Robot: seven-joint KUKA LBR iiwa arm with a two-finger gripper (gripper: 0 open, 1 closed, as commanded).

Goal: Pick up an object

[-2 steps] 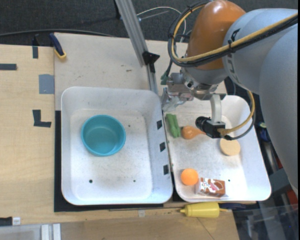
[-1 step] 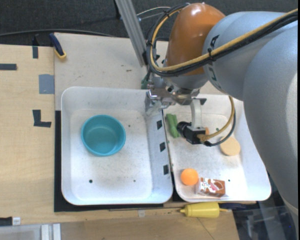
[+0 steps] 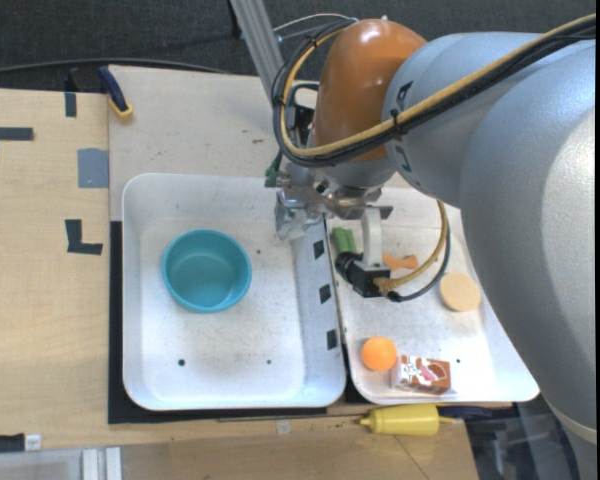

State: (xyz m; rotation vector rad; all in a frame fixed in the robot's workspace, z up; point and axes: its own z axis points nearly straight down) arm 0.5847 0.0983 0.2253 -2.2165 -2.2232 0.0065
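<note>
- Camera view, gripper (image 3: 292, 222): low over the upper right corner of the left bin (image 3: 140, 298), right by the wall it shares with the right bin (image 3: 505, 363). Whether it is apart or together cannot be told, since the wrist hides it from above. Nothing is seen in its grasp.
- Camera view, likeliest target: green piece (image 3: 342, 240), in the right bin's upper left corner, just beside the gripper and across the shared wall. It is partly hidden by robot hardware.
- Camera view, other candidates:
  - bowl (image 3: 207, 270), teal, in the left bin, left of and below the gripper, apart from it;
  - orange stick (image 3: 403, 262), disc (image 3: 460, 293), ball (image 3: 379, 354) and packet (image 3: 422, 373), all in the right bin.
- Step in hand, as judged: positioning for a grasp, with nothing lifted yet.
- Doing it well:
  - centre over one item before descending;
  - keep off the shared wall, which could stop a jaw short;
  - for the green piece, close across its narrow width;
  - for the bowl, take one side of the rim, not the whole body.
- Pointing and long axis:
  - green piece: seems to run up and down the view, roughly along the shared wall, but too little shows to be sure;
  - bowl: upright with its mouth up, round, no long axis;
  - packet: lies flat, long axis left to right.
</note>
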